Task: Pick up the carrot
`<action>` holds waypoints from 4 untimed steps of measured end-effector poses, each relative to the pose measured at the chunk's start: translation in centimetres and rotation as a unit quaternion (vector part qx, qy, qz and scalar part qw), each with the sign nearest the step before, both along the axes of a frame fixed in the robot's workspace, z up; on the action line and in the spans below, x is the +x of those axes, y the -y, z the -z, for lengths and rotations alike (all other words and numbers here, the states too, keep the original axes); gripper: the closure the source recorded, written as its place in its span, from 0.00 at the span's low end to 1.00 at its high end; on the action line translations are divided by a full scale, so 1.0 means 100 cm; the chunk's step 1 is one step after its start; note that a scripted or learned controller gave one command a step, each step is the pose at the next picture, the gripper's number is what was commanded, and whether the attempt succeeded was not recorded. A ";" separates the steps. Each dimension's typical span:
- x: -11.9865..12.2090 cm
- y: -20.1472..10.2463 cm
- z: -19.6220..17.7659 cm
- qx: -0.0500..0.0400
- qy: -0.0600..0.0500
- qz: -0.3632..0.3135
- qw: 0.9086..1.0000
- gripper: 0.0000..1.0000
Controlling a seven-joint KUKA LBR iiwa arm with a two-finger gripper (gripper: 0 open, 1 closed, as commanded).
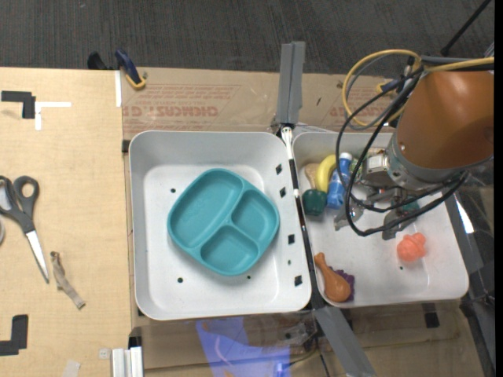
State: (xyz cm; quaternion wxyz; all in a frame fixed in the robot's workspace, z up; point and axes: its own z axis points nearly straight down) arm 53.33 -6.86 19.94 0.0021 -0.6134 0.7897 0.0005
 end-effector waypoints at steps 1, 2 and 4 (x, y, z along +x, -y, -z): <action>-0.040 -0.068 0.009 0.000 -0.002 -0.171 0.985 0.00; -0.016 0.004 0.008 0.000 0.000 -0.084 0.996 0.00; -0.032 0.039 0.108 -0.001 -0.001 -0.228 0.974 0.00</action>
